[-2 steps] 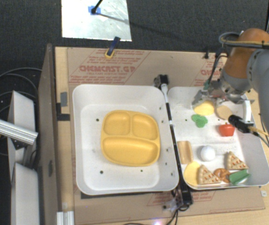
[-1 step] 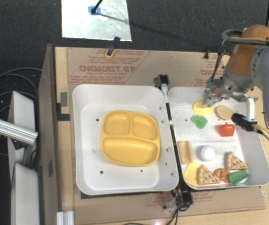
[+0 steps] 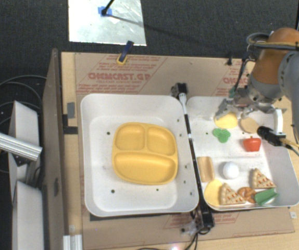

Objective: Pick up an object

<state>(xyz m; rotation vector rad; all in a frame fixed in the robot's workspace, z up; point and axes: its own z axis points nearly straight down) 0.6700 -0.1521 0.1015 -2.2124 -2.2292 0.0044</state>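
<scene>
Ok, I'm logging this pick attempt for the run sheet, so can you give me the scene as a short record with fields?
arm: reaches in from the right, over the far end of the right bin
gripper: low over the pale yellow piece
grasp: cannot tell
left bin: holds a yellow divided plate
right bin items: green piece, red piece, white ball, tan block, waffle wedges at the near end
</scene>
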